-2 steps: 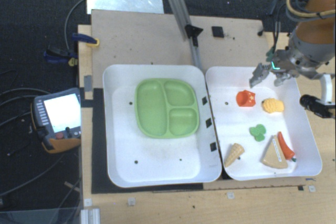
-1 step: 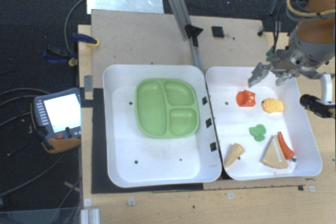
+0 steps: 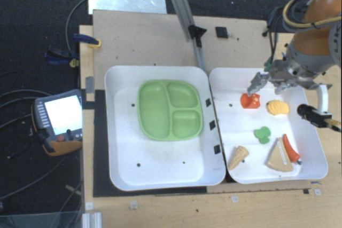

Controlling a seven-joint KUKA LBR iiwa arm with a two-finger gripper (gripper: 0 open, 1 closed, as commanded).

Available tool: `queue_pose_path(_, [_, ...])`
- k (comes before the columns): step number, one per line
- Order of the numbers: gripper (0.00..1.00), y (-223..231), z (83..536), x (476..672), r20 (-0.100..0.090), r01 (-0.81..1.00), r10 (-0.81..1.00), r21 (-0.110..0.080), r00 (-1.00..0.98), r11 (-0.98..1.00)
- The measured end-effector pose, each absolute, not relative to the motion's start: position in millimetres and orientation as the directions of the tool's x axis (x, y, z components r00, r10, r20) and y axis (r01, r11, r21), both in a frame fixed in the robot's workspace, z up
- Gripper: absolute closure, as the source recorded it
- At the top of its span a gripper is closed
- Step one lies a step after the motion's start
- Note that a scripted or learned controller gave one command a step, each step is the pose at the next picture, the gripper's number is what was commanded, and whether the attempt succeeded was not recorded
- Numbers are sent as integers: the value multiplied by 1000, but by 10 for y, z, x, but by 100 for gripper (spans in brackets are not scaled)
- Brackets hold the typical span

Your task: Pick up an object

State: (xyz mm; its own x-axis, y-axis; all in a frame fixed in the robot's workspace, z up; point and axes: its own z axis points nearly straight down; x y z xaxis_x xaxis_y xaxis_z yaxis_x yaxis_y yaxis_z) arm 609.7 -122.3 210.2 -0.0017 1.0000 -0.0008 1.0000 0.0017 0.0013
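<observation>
Gripper [image 3: 258, 84]: we cannot tell its opening; just above the red toy [image 3: 249, 101] | Arm [image 3: 315, 29]: we see it reaching from the right.

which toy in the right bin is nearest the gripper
The small red-orange toy, lying just below the gripper. The yellow piece, green piece and cone lie farther away.

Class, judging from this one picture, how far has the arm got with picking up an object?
Done: the gripper has reached the right bin. In hand: it hangs just above the red toy. Left: gripping and lifting; all toys lie in the bin.
</observation>
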Motion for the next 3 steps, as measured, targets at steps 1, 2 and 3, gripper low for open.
queue_pose_path(1, [0, -1212, 1701, 6137, -1, 1000, 1000, 2, -1, 1])
queue_pose_path(2, [0, -1209, 1283, 6210, -1, 1000, 1000, 2, -2, 2])
queue_pose_path(3, [100, -1210, 1395, 6215, -1, 1000, 1000, 4, -1, 1])
